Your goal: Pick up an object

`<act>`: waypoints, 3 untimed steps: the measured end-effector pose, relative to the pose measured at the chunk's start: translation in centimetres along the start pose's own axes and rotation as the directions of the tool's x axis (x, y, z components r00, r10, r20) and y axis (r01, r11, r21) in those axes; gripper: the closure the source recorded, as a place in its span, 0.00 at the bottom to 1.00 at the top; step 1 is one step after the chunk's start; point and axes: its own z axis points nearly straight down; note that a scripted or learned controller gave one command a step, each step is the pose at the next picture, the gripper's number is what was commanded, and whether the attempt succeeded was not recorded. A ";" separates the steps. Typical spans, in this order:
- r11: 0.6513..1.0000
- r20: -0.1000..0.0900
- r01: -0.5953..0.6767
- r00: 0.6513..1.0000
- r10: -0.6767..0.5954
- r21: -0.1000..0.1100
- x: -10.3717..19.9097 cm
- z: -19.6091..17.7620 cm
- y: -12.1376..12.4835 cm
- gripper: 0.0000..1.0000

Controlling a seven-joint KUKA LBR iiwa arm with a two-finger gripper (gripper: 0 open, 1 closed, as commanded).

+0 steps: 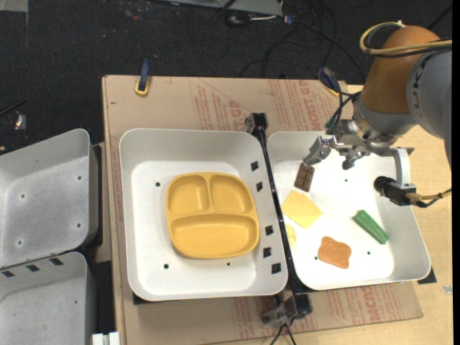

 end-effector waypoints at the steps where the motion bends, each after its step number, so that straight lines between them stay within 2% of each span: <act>1: 1.000 -0.001 0.003 1.000 -0.003 0.000 0.8 6.0 0.2 0.00; 2: 1.000 0.000 0.000 1.000 0.000 -0.003 0.9 8.8 0.1 0.00; 3: 1.000 0.001 0.000 1.000 0.000 -0.006 0.9 7.6 0.2 1.00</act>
